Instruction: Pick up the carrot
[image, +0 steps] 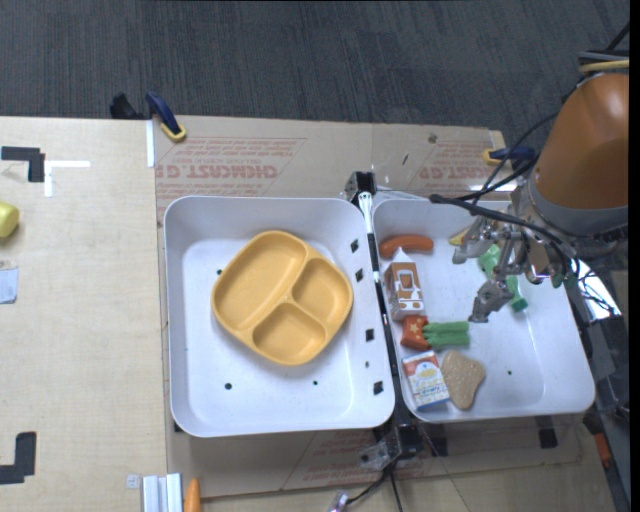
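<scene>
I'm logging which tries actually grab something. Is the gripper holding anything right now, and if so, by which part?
Nothing shows between its fingers. The gripper hangs over the right bin, apart from the carrot, which lies on the bin floor.

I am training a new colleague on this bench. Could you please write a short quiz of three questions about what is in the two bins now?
1. True or false: the yellow divided plate lies in the left bin.
2. Multiple choice: what lies directly beside the carrot, toward the bottom of the view? A) a banana B) the small carton and the tan slice C) a spoon
3. Fill in: the pincer is over the ____ bin.

Key
1. True; the plate has three compartments.
2. B.
3. Right bin; the pincer is to the right of the carrot, with white floor between them.
</scene>
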